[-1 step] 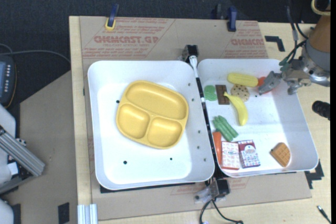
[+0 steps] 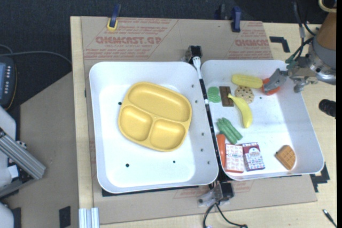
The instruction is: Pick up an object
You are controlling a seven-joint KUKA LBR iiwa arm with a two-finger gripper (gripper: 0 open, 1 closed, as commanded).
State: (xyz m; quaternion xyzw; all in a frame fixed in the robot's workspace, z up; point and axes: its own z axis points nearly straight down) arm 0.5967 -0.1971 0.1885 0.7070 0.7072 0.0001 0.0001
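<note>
Here the grey claw (image 2: pixel 276 81) hangs over the upper right part of the right bin (image 2: pixel 310 131), its fingers close together with a small red-orange object (image 2: pixel 271 90) just beneath them; the view is too coarse to tell whether that object is pinched or merely lies under the tips, so the claw's opening cannot be judged. The object appears smooth, rounded and glossy, like a toy food piece. Just left of the claw lies a yellow corn cob (image 2: pixel 247 80), bumpy and elongated, and below that a round tan cookie (image 2: pixel 244 93) speckled with dark chips. A curved, smooth yellow banana (image 2: pixel 243 110) runs down and left of the claw, beside a brown chocolate bar (image 2: pixel 225 96) and a ridged green round piece (image 2: pixel 214 94). Further below sit green bean pods (image 2: pixel 229 130), an orange carrot (image 2: pixel 221 148) and two flat printed cartons (image 2: pixel 243 157). Well beneath the claw rests a waffle-textured orange biscuit (image 2: pixel 286 157). Far left of the claw, the left bin (image 2: pixel 101 115) holds a yellow plastic tray (image 2: pixel 154 116) with three rounded compartments. Both bins are shallow, white, smooth-walled and sit on a brown cardboard sheet (image 2: pixel 133 37).
</note>
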